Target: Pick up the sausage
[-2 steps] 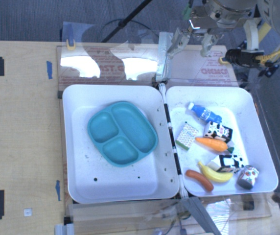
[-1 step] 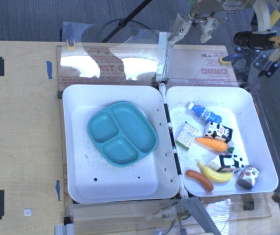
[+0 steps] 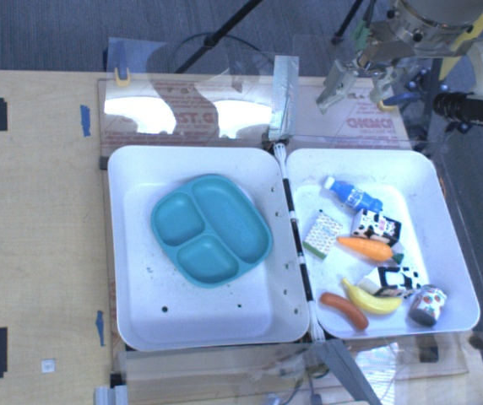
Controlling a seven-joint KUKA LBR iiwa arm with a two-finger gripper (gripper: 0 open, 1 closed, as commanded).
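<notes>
The sausage [image 3: 344, 310] lay at the lower left of the right bin [image 3: 454, 226], just beside a banana [image 3: 371, 298]. The tool [image 3: 356, 85] hung at the upper right of the frame, beyond the bin, fingers spread and holding nothing.

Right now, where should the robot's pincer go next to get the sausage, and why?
Probably it should travel toward the near left corner of the right bin and stop above the sausage. The pincer hangs open up beyond the bin's far edge, holding nothing. The sausage lies right beside the banana, so lining up over it before descending seems wise.
</notes>
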